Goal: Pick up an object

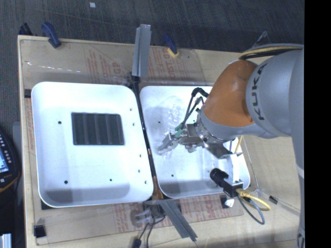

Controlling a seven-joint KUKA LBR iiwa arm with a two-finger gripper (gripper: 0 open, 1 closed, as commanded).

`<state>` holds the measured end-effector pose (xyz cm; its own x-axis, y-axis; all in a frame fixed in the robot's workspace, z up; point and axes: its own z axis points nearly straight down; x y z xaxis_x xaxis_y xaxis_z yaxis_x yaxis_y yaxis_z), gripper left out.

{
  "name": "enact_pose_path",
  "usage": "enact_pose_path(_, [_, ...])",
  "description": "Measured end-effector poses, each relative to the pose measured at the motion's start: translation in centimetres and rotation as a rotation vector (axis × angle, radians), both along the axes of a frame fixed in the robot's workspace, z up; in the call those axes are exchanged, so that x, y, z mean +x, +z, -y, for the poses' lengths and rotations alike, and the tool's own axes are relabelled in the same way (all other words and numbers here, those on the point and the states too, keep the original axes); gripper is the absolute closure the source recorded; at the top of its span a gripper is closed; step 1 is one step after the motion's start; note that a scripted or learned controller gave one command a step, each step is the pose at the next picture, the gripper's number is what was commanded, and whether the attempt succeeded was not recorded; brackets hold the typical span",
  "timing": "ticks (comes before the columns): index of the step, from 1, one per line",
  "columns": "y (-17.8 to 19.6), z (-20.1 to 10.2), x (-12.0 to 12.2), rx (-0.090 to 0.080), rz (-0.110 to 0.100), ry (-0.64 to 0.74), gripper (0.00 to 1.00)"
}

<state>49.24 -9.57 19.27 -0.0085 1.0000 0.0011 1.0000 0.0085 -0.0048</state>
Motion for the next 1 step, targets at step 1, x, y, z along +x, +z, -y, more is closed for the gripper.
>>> enact_pose_path(1, [0.97,-0.05,0.12,-0.001,-0.001,0.007,1.00])
